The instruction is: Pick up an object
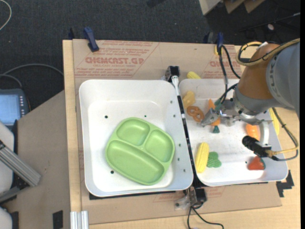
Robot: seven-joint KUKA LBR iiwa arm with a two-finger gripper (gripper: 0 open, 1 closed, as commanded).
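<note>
My gripper [215, 118] is low in the right bin [228, 175], near its left-centre. Right at the gripper lies a small orange piece with a dark green end [216, 128], partly hidden by the metal. Whether it is between the fingers is hidden. Just left of it is a brown pretzel [194, 112], with a pale yellow piece [189, 98] above that. Near the front edge sit a yellow corn cob [202, 156] and a green broccoli piece [214, 161].
A yellow banana-like piece [194, 75] lies at the right bin's back edge. An orange piece [252, 130] and a red piece [256, 164] lie under the arm at the right. The left bin [95, 99] holds a green divided plate [139, 150].
</note>
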